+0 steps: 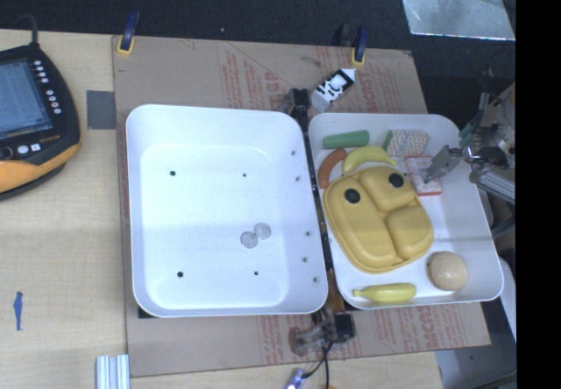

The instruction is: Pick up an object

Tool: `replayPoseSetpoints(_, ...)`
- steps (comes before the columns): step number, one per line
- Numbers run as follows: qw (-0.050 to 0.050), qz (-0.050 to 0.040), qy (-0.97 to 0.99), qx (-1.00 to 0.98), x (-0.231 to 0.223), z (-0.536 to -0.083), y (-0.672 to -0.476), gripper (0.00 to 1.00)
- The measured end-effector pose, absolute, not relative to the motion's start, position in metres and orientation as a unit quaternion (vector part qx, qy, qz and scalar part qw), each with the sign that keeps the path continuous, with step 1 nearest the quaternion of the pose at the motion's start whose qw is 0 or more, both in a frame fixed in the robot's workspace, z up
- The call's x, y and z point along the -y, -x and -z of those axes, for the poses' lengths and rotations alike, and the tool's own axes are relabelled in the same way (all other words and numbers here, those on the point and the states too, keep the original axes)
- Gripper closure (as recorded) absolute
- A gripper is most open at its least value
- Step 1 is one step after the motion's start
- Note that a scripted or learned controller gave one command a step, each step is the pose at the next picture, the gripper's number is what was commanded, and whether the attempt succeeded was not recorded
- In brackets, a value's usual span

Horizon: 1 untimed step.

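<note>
Partly cropped arm at right bin.

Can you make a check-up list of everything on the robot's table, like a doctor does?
Surface: brown board on a wooden bench, bearing a left bin and a right bin.
Job's things: right bin holds a yellow divided tray, two bananas, a green block, a tan ball.
Clutter: two small round discs in left bin.
Gripper: gripper over right bin's far right corner.
Cables: wires below the bins.
Surroundings: orange control tablet at left.
</note>
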<state>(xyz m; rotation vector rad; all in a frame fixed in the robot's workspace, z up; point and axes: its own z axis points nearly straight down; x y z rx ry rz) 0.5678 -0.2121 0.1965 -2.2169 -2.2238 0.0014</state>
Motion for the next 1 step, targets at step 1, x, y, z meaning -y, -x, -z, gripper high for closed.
replayPoseSetpoints(1,-0.004,0.0021,0.706,0.708,0.198,-0.1078,-0.593,0.0)
